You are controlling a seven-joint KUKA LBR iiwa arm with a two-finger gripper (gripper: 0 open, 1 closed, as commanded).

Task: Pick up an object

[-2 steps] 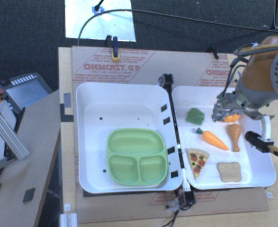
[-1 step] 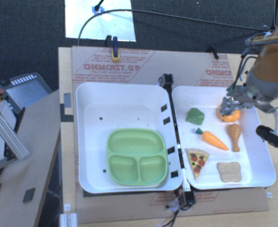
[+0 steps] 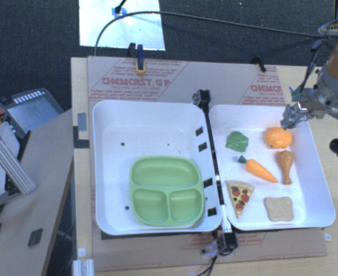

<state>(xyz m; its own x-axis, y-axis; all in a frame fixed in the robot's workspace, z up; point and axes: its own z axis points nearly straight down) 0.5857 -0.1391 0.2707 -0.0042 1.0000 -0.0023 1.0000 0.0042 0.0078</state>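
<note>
Over the right bin [image 3: 321,211] my tool [image 3: 288,121] hangs just beside the orange [image 3: 278,137]; its grip I cannot tell. I'd centre over the fruit, then descend straight, avoiding the drumstick [image 3: 285,164].

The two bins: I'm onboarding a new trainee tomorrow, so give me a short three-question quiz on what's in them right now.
1. True or false: the green divided plate lies in the left bin.
2. Multiple choice: which item lies nearest the gripper? A) bread slice B) orange C) pizza slice
3. Fill in: between the green leafy piece and the drumstick in the right bin lies the ____.

Key: 1 true; 2 B; 3 carrot.
</note>
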